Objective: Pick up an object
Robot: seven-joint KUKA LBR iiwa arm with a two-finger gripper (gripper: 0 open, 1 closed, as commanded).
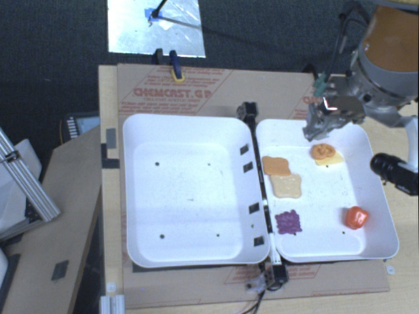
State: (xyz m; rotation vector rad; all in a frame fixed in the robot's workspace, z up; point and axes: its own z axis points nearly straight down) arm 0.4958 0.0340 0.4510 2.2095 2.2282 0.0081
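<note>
Two shallow white bins sit side by side on a brown cardboard-covered bench (196, 87) against a dark floor, with a shiny metal sheet (156, 17) at 12 o'clock. The left bin (131, 175) is bare, while the right bin (376, 237) holds an orange pretzel-shaped piece (323, 152) at 1 o'clock, an orange slab (276, 166), a tan slab (287, 186), a purple cluster (288, 222) and a red piece (355, 217) at 4 o'clock. The gripper (316, 131) hangs above the right bin's far rim just beside the pretzel-shaped piece, nothing visible in it, its tips too blurred to judge open or closed, and the arm is cut off at the frame's upper right.
</note>
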